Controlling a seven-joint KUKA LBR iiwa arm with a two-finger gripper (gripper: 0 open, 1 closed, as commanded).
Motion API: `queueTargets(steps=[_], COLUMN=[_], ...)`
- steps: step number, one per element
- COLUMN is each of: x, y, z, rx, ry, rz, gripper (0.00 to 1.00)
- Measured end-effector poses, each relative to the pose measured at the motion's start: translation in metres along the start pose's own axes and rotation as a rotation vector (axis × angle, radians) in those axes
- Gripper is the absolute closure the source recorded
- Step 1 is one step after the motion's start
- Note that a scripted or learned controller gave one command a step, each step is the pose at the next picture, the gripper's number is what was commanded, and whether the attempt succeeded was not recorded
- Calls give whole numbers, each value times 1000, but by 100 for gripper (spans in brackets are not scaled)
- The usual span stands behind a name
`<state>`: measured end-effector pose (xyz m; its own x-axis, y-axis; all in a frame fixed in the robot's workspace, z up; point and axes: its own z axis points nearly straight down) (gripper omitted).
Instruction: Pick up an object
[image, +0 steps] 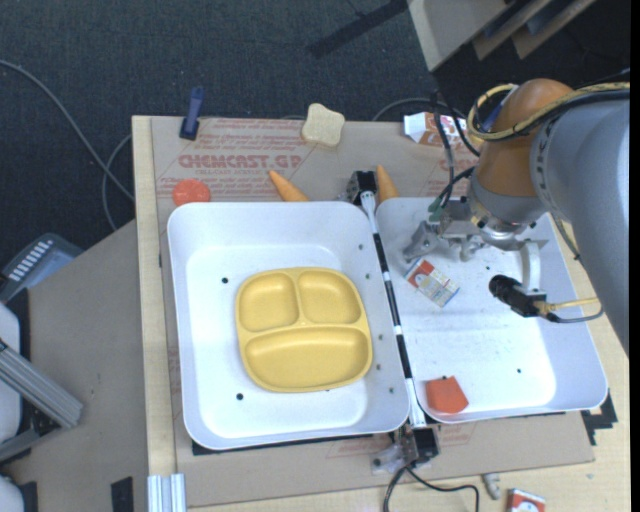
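Gripper (432, 240) above right bin's (560, 385) near-edge carton (433, 283)

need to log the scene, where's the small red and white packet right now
The packet lies in the right bin, near its upper left corner, just below the gripper and well above the orange block.

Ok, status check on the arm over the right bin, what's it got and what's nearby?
Gripper low in right bin, nothing seen held. Small red-and-white packet just below it, loose. Orange block at near corner. Path clear.
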<state>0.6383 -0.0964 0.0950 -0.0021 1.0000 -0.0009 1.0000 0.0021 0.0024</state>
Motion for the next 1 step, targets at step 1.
queueTargets(steps=[1], x=[-4], y=[-18], z=[10], rx=[4], ry=[1], rz=[2], gripper=[0])
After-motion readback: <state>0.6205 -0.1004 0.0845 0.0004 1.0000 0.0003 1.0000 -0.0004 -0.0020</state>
